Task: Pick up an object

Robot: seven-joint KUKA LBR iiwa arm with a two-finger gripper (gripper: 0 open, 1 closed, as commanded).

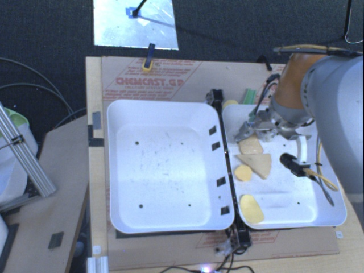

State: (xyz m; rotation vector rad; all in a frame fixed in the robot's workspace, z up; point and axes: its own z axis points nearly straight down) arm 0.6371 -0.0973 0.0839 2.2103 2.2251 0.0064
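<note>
Camera view, you are looking at a smooth white right bin (284, 201), a pale yellow wedge-shaped piece (259, 165) lying inside, a metallic gripper (246, 132) hanging nearby, its opening impossible to tell.

The shallow left plastic bin (165, 169) and the shallow right plastic bin (287, 205) are white. The flat wedge-shaped piece (257, 165) and the smooth oval lump (251, 208) are pale yellow. The flat cardboard sheet (151, 81) is tan with red lettering.
</note>
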